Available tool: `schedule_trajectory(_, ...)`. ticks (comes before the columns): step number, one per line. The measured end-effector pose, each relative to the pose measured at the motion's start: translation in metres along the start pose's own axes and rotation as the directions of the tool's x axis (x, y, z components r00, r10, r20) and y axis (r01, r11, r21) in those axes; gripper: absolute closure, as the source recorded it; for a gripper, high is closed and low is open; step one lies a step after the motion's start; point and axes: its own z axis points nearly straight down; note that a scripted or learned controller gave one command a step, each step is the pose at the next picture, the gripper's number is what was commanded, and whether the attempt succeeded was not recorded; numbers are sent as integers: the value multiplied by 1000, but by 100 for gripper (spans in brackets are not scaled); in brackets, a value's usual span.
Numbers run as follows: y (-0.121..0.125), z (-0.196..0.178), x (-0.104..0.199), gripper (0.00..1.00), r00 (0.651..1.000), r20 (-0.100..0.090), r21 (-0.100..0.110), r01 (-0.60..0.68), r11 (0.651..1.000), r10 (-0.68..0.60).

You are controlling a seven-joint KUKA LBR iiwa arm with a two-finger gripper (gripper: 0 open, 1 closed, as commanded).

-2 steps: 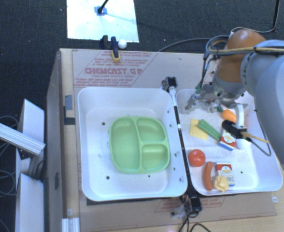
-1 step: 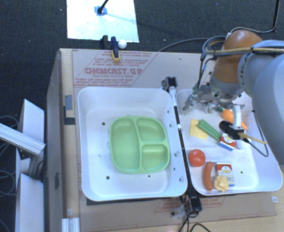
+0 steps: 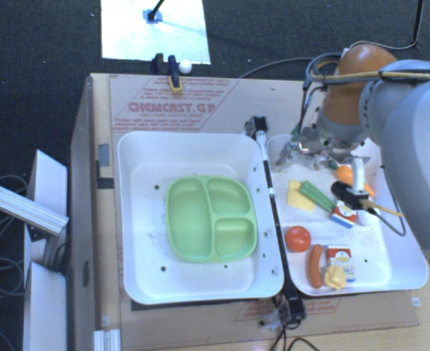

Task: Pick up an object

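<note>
Jaws: cannot tell, hidden under the gripper.
Nearest: yellow plastic wedge, green stick.
Advice: centre over one item, descend straight.

Two white bins of smooth, slightly glossy plastic sit on a matt brown cardboard sheet printed with red lettering. A pale green divided tray shows a satin plastic finish. In the neighbouring bin, a red tomato, a sausage and a yellow wedge look like shiny moulded plastic. The arm wears smooth grey casing and a glossy orange band. The floor is dark, rough carpet.
</note>
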Motion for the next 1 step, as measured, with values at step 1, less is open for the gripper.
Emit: schedule_trajectory(1, 0, 0, -1, 0, 1000, 0, 0, -2, 1000, 2)
